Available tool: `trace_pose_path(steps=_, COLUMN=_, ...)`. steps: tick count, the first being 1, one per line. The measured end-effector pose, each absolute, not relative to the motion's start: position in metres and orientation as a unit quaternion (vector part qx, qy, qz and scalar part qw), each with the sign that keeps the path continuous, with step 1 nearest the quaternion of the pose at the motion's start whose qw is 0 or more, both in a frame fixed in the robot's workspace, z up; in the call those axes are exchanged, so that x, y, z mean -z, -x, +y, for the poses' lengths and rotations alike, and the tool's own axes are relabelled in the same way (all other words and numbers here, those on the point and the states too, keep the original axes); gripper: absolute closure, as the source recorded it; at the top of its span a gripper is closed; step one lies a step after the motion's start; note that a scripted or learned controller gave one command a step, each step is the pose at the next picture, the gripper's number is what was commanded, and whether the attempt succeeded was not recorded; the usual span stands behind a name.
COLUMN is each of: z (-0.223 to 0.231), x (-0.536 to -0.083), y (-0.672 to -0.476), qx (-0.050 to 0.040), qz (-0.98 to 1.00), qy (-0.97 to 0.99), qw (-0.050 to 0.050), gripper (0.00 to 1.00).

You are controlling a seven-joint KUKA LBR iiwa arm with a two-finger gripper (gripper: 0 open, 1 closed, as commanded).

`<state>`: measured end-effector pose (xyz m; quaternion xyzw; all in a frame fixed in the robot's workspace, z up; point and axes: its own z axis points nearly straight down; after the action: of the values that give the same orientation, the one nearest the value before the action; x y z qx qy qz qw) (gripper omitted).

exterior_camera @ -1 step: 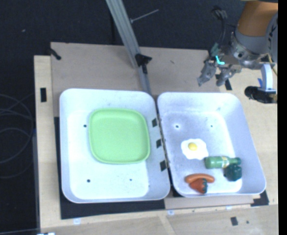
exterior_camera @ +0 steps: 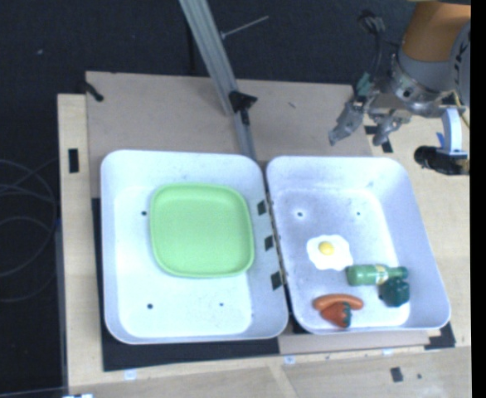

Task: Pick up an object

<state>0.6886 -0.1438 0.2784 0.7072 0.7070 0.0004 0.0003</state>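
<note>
**Arm poised above the right bin, nothing in its grasp**

The wooden bench (exterior_camera: 168, 106) spans most of the frame, its pale top carrying two shallow white bins side by side. The left bin (exterior_camera: 127, 305) sits left of centre and the right bin (exterior_camera: 367, 189) just beside it, their inner rims touching along a line of small dark clips. A grey slanted pole (exterior_camera: 206, 40) runs from the top centre of the frame down to the bins' shared upper corner.

In the upper right corner the arm (exterior_camera: 434, 31) enters, its orange band visible above the grey wrist. The gripper (exterior_camera: 363, 131) hangs over the bench just above the right bin's upper rim, its two fingers spread apart and nothing between them.

A light green square plate (exterior_camera: 201, 230) lies flat in the middle of the left bin.

The loose objects cluster in the lower part of the right bin, well apart from the gripper. A fried egg toy (exterior_camera: 328, 251) lies near the bin's centre. Just to its lower right lies a green bottle (exterior_camera: 374, 274) on its side, with a dark green object (exterior_camera: 395, 292) touching its right end. A red and orange toy (exterior_camera: 338, 308) rests near the bin's lower rim.
</note>
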Motion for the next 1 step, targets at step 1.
trace_pose_path(steps=1, z=-0.1459, x=-0.2305, y=-0.6789, qx=0.0013, qz=0.707, qy=-0.707, qw=-0.001, gripper=0.00)
